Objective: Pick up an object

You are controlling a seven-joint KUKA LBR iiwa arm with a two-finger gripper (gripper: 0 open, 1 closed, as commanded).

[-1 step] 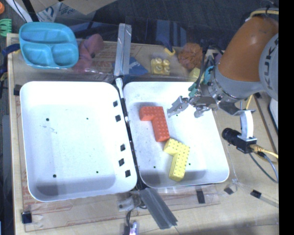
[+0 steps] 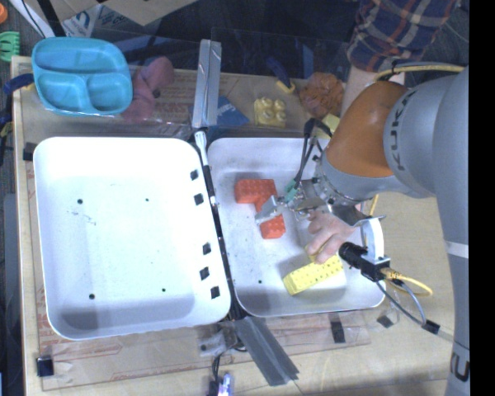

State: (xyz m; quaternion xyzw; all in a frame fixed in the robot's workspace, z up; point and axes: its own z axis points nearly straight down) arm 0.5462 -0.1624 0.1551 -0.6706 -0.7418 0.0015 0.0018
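Observation:
The right bin (image 2: 231, 262) holds an orange brick (image 2: 255, 190) near its back left and a smaller orange-red block (image 2: 273, 228) just in front of it. A yellow studded brick (image 2: 313, 275) lies near the bin's front, with a pale pink object (image 2: 330, 236) just behind it. My gripper (image 2: 277, 209) reaches in from the right and hangs low between the two orange pieces, right above the smaller block. The arm's grey and orange wrist (image 2: 363, 143) covers the bin's right side.
The left bin (image 2: 115, 229) sits beside the right one, across a ridge with black clips (image 2: 206, 221). Behind the bins lie a blue divided tray (image 2: 81, 76), a mauve soft object (image 2: 153, 79), a yellow brick (image 2: 270, 110) and a brown lump (image 2: 320, 94).

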